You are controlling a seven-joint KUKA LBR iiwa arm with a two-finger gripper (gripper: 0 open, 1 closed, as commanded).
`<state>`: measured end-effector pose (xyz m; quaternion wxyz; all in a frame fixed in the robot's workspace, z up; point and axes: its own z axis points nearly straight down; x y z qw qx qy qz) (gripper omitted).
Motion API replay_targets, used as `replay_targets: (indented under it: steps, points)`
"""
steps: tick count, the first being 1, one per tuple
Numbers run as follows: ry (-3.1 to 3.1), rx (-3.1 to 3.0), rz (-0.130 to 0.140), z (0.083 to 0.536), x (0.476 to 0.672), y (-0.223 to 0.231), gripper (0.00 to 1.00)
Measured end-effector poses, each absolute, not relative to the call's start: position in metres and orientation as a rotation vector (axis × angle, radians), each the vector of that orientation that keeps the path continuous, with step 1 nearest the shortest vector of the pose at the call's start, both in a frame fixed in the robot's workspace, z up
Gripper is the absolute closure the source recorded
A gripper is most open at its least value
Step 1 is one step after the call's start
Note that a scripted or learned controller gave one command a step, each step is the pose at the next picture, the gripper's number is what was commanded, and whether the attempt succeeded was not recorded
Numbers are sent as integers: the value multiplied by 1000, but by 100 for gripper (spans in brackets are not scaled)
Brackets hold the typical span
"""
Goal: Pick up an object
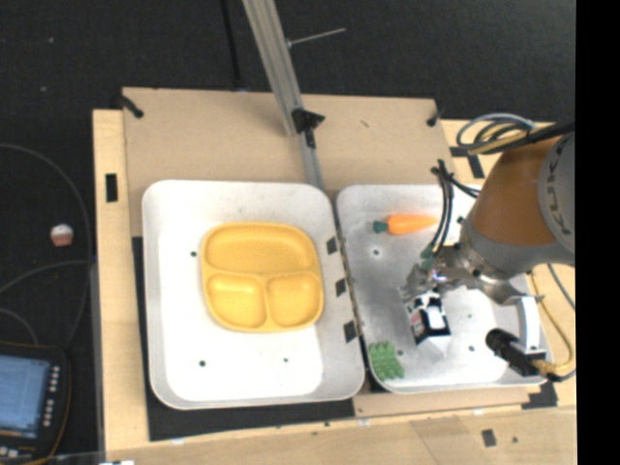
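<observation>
My gripper (427, 281) is down in the right bin (387, 260), near its middle. Just below it, a small black, white and blue object (427, 319) touches or sits right under the gripper's tip; I cannot tell whether it is held. An orange carrot with a green end (407, 224) lies near the bin's far edge. A small green toy (386, 358) rests in the bin's near left corner.
A yellow three-compartment plate (262, 275) lies in the middle of the left bin (174, 356). A metal pole (281, 66) slants up from the bench behind the bins. The arm's grey and orange body (518, 211) overhangs the right bin's right side.
</observation>
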<state>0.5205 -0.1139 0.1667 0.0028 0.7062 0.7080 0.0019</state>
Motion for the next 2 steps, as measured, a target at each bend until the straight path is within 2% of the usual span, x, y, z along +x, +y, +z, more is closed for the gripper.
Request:
replay_targets:
  steps: [1,2]
  points:
    - [2219,2212,8,230,519,-119,100]
    - [2220,2222,-4,202,519,-121,100]
